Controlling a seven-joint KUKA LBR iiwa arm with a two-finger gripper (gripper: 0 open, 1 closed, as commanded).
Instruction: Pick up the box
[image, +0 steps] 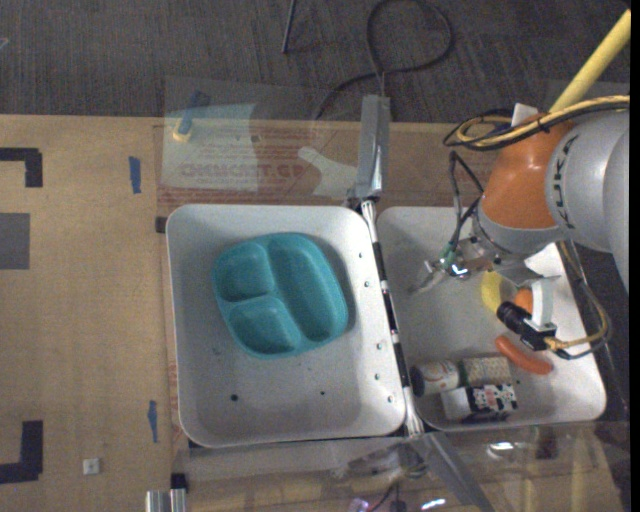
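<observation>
- We see the gripper (447, 268) hanging over the upper middle of the right bin (430, 330), below the arm's orange band (520, 185); whether its jaws stand apart or together we cannot tell at this size.
- The box (489, 371), a small patterned carton, lies near the bin's lower wall, at about five o'clock from the gripper and well apart from it.
- Its long axis runs roughly three to nine o'clock, so we judge a grasp across the short sides would suit best.
- Neighbours crowd it: a small white jar (438, 377) just beside it at nine o'clock, a dark-and-white carton (483, 400) touching or nearly touching at six o'clock, an orange carrot-like piece (525, 357) near at two o'clock.
- Open bin floor lies at twelve o'clock of the box, between it and the gripper; we judge that the free way in.
- The left bin (190, 400) holds a teal divided plate (282, 293).
</observation>
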